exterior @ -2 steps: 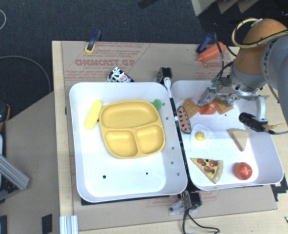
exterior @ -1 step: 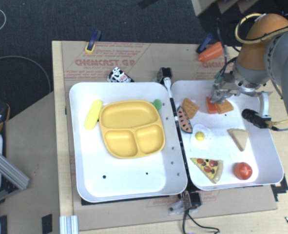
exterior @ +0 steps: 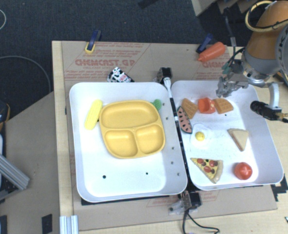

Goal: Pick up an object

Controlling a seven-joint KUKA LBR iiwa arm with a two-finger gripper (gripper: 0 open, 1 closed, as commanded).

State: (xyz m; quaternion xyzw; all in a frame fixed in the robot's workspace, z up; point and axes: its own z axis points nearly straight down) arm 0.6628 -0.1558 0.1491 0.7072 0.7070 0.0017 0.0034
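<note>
The arm (exterior: 268, 38) comes in from the upper right, grey, with its orange band (exterior: 270, 21) bulging just above the wrist. The wrist bends down and to the left, ending in the gripper (exterior: 227, 88), which hangs low over the far edge of the right-hand side of the bench. The gripper is small and dark metal, pointing downward, and from here its tips blur together, so their spacing is unclear. A black cable loops along the arm beside the band, and a dark fitting (exterior: 264, 109) sticks out below the wrist on the near side.
</note>
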